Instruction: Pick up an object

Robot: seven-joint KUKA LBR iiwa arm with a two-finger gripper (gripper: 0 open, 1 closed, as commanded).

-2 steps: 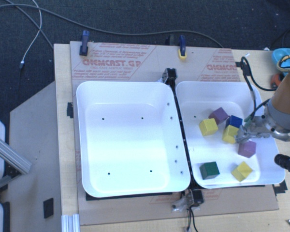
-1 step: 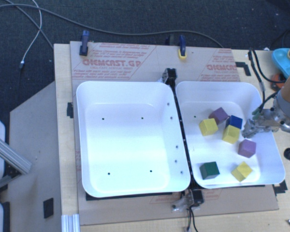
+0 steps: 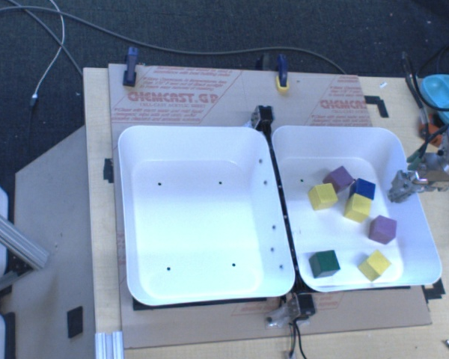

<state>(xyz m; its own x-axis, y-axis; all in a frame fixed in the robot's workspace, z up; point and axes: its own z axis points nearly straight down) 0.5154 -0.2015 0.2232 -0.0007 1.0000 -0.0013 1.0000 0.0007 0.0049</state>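
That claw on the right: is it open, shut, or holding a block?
Gripper: cannot be told; it sits over the right bin's edge, no block seen in it.

gripper (image 3: 399, 188): small metallic grey body, dull silver fingers (shape blurred); behind the fingers, a pale grey wrist block.

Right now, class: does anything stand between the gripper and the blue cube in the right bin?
Nothing visible does. The gripper sits at the right bin's right side, and the blue cube lies just to its left with bare bin floor between them.
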